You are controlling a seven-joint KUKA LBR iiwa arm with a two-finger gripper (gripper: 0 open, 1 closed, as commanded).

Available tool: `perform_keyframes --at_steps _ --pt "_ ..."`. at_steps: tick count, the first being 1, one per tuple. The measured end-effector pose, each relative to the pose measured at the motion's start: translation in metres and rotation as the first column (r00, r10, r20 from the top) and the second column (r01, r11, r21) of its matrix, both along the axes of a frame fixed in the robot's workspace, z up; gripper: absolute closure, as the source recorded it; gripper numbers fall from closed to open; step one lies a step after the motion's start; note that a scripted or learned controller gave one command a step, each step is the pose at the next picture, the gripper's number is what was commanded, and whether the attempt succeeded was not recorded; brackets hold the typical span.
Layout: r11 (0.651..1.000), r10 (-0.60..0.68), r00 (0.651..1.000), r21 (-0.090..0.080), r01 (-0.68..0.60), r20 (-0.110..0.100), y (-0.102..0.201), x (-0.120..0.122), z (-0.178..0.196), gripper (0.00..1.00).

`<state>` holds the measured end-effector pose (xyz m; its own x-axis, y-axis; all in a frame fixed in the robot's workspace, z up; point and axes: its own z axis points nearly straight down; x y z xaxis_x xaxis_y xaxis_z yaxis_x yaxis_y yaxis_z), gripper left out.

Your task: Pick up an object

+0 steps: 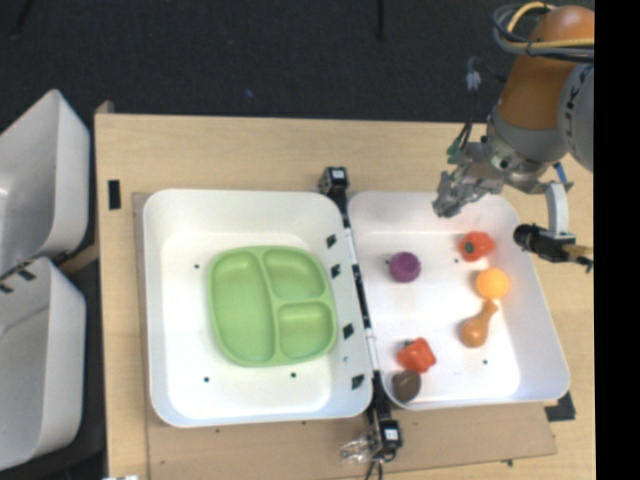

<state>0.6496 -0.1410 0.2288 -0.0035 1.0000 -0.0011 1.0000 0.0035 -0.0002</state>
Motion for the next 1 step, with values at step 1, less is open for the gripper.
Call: perform_keyframes --at_steps 1 --pt "1.000 0.000 1.000 0.000 0.000 0.000 0.0442 -0.0116 -0.0073 1.00"
